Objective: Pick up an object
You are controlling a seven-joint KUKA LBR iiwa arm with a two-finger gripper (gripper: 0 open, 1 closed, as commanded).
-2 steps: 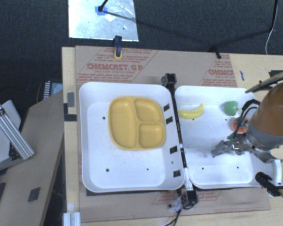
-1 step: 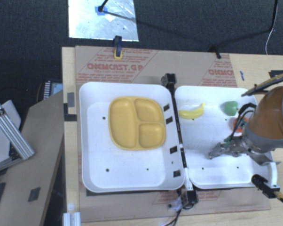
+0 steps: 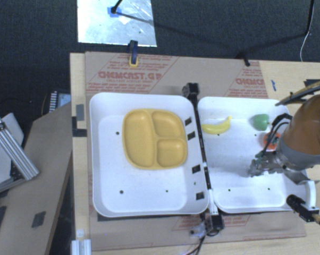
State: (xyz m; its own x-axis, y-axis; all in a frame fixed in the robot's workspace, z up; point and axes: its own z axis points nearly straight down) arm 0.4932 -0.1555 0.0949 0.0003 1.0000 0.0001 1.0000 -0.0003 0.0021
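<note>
In the right bin (image 3: 240,198) a yellow banana (image 3: 217,125) lies near the back left corner. A green round fruit (image 3: 260,121) sits at the back of that bin, and a small orange-red object (image 3: 270,138) shows beside the arm's wrist. My gripper (image 3: 261,168) is low over the right bin's floor, in front of the green fruit and to the right of the banana. I see nothing between its fingers. The arm's orange band (image 3: 309,126) and grey wrist hide the bin's right side.
The left bin (image 3: 104,195) holds a yellow divided plate (image 3: 153,138) with three compartments. A black divider (image 3: 199,153) with clips runs between the bins. Cardboard lies under both bins, and a shiny metal sheet (image 3: 116,15) lies on the dark floor behind.
</note>
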